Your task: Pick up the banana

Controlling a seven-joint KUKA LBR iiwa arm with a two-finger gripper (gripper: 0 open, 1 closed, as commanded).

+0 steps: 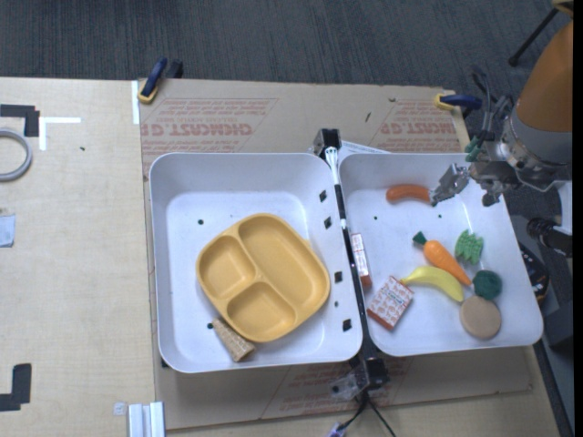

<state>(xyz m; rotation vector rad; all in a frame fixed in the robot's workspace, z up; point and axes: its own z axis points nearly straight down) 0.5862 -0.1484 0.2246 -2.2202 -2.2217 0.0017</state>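
The yellow banana (435, 282) lies in the right bin (387, 235), near its front middle, curving from lower right to upper left. An orange carrot (444, 257) touches its upper side and a red box (390, 302) lies just to its left. My gripper (468, 189) hangs over the back right part of the same bin, well behind the banana. Its fingers stand open with nothing between them. An orange sausage (407, 192) lies just left of the gripper.
A light green leafy piece (469, 246), a dark green ball (486, 284) and a tan round disc (480, 318) crowd the banana's right side. The left bin (182, 208) holds a yellow divided plate (262, 276) and a brown bread piece (232, 340).
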